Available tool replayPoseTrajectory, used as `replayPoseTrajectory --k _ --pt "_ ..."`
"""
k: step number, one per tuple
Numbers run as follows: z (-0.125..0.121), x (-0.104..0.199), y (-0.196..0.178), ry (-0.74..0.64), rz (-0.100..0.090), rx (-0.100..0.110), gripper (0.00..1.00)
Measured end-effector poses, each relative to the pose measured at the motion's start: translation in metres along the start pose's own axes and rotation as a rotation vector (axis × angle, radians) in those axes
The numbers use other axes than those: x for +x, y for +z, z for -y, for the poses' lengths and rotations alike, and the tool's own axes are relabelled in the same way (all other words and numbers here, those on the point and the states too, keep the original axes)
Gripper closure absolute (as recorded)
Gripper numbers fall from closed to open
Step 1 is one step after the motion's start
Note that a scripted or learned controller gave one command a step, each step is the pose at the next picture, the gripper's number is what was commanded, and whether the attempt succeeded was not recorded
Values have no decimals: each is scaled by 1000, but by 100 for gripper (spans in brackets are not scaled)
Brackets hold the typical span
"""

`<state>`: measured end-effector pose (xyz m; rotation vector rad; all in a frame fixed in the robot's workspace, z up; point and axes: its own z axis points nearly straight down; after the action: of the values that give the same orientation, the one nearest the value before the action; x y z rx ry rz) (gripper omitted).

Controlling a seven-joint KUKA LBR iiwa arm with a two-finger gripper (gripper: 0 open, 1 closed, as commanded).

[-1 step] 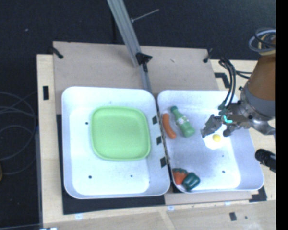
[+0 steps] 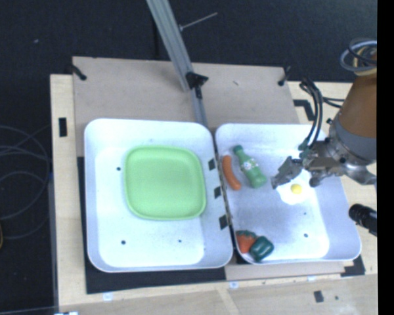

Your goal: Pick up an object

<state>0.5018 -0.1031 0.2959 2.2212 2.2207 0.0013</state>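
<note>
Fried egg (image 2: pixel 293 191), white with a yellow yolk, is what we see lying in the right bin (image 2: pixel 315 241), directly under the end effector (image 2: pixel 301 174). We see its fingers spread wide, one on each side above the egg, gripping nothing. Left of it lie a green bottle (image 2: pixel 249 167) and an orange sausage (image 2: pixel 231 172). The left bin (image 2: pixel 105 241) holds a green plate (image 2: pixel 165 182).

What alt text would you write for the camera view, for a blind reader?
The hand hovers over a fried egg in the right bin, which also holds a green bottle, a sausage and two small toys at its near edge. The left bin holds a green plate.
</note>
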Motion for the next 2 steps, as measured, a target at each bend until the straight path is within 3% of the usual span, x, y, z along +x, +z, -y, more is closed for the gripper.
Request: replayPoseTrajectory --k 2 --pt "6 3 123 1 0 6 0"
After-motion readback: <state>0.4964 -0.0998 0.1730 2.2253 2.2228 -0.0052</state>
